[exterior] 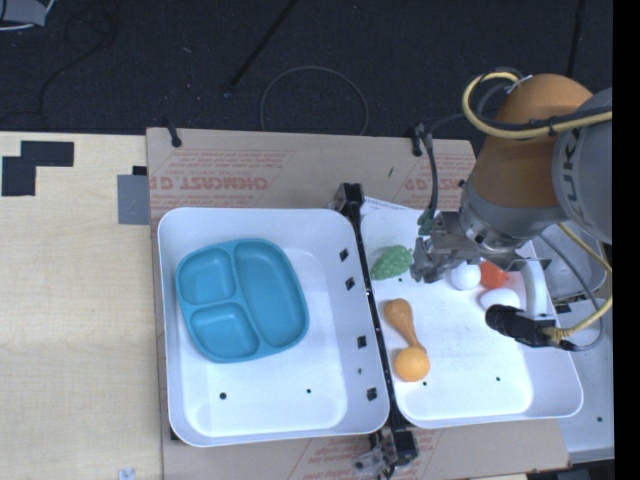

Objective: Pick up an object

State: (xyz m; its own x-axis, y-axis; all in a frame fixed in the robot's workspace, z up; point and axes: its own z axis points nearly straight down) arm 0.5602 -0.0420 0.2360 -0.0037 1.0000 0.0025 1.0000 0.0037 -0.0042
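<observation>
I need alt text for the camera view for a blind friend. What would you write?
A grey and orange robot arm lowers its pincer into the right white bin, beside a green object and an orange maraca-shaped toy. The left bin holds a blue divided plate.

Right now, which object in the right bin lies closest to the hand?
The white ball, just under the hand. The green lump sits further left, and the orange maraca-shaped toy lies lower in the bin.
</observation>
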